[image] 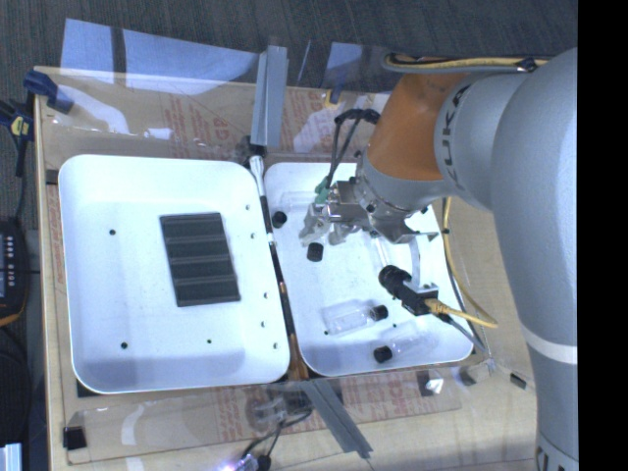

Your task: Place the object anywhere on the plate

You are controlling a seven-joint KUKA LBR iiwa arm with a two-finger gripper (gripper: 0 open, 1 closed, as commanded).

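Hovering low in the right bin (304, 346), the claw (316, 226) looks like it's at the pick stage; can't tell its state; clear vials (353, 316) nearby; ribbed dark plate (200, 258) waits in the left bin (98, 341).

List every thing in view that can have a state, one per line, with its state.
Dark ribbed plate: lying flat in the left bin, nothing on it.
Clear bottle with black cap: lying on its side in the right bin, capped.
Second clear bottle: on its side near the right bin's front edge, capped.
Pincer: low over the right bin; open or shut cannot be told.
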